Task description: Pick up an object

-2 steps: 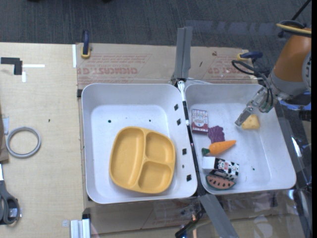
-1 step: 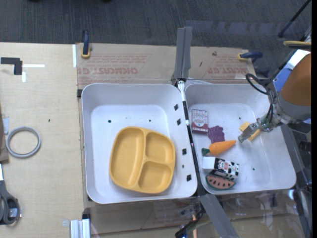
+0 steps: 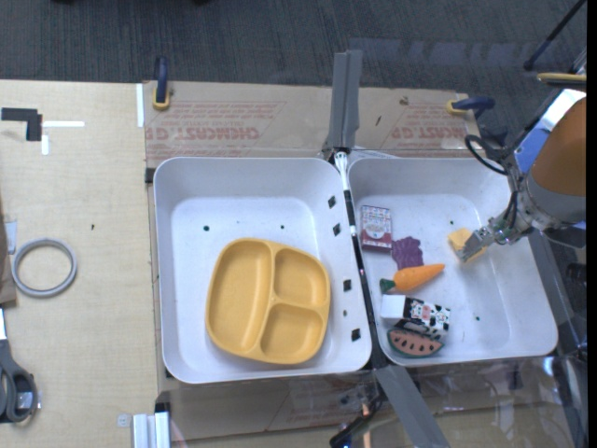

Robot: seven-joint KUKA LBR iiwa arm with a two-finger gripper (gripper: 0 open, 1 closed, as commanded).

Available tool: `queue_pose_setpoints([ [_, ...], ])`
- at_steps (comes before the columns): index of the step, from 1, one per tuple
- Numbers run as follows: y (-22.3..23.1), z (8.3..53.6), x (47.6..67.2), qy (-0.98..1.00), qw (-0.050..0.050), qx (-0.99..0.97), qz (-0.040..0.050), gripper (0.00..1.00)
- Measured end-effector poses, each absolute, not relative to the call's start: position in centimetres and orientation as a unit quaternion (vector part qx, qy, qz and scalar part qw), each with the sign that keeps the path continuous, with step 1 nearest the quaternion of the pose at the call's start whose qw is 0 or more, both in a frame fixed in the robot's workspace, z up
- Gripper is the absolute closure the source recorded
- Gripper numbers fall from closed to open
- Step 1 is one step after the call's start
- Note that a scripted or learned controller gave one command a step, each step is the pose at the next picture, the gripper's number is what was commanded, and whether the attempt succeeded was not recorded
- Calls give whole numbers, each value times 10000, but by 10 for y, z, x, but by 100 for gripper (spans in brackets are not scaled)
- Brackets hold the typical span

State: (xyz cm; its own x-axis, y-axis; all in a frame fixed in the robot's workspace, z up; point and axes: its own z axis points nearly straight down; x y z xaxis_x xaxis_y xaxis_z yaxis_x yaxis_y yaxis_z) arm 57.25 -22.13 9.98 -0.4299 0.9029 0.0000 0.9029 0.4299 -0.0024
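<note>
The right bin [image 3: 494, 306] holds several small toys. A red and white box [image 3: 376, 228] lies by the bin's left wall. Purple grapes [image 3: 407, 249], an orange carrot [image 3: 418, 275], a cow-patterned carton [image 3: 426, 315] and a watermelon slice [image 3: 415, 343] sit below it. A yellow wedge [image 3: 458, 241] rests further right. My gripper [image 3: 482, 243] is low in the right bin, its tip right beside the yellow wedge and seemingly touching its right side. The wrist hides how the grip stands.
A yellow divided plate [image 3: 269, 300] fills the middle of the left bin [image 3: 187, 213]. A grey tape ring [image 3: 42, 267] and scissors [image 3: 14, 390] lie on the bench at far left. Clamps [image 3: 161, 91] [image 3: 471, 106] stand behind the bins.
</note>
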Motion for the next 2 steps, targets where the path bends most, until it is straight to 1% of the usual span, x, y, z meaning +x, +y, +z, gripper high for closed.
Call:
queue_pose_setpoints([
  [1, -142, 196, 546, -8450, 6, -5348, 7, 100],
  [2, -142, 196, 546, -8450, 6, -5348, 7, 0],
])
